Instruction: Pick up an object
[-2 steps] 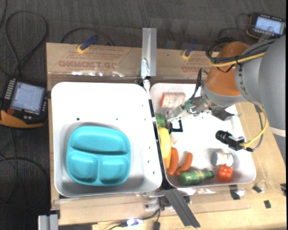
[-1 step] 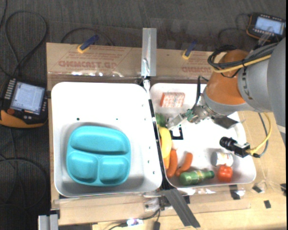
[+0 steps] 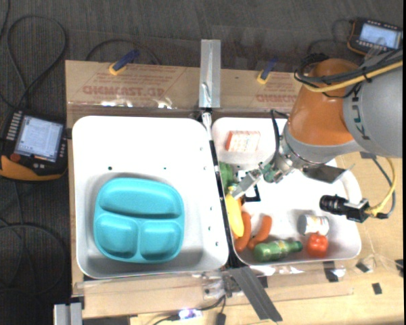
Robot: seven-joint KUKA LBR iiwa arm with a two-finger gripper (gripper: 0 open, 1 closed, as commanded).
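My gripper (image 3: 240, 185) reaches down and left into the right bin (image 3: 345, 246), near that bin's left wall. It hangs just above a yellow banana (image 3: 235, 219) and beside a green item (image 3: 226, 176) at the wall. A white box with a red label (image 3: 241, 143) lies at the bin's back. Along the front lie an orange carrot-like piece (image 3: 260, 229), a green bottle (image 3: 277, 249), a red tomato (image 3: 317, 244) and a small white cup (image 3: 312, 223). Nothing is visibly held.
The left bin (image 3: 95, 141) holds a teal divided plate (image 3: 139, 219). A metal divider post (image 3: 210, 73) stands between the bins at the back. The orange-banded arm (image 3: 325, 114) covers the right bin's back right corner. A black cable plug (image 3: 342, 206) hangs at the right.
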